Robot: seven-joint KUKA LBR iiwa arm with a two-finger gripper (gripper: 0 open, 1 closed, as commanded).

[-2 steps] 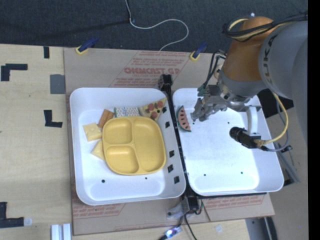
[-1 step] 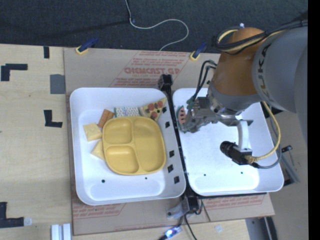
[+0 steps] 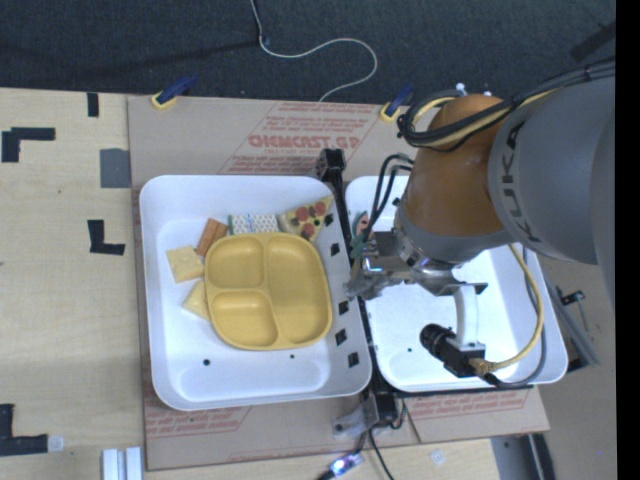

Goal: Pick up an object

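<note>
Arm reaching over the right bin — objects lying in the left bin.
In the camera view, the gripper is hanging over the right bin's left edge, just beside the divider; whether its fingers are apart or together, I cannot tell. A yellow plate is sitting in the left bin, partly covering crackers and small packets — all on the bench.

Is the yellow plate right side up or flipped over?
Right side up: the yellow plate in the left bin shows its three hollow compartments and raised dividers facing the camera.
</note>
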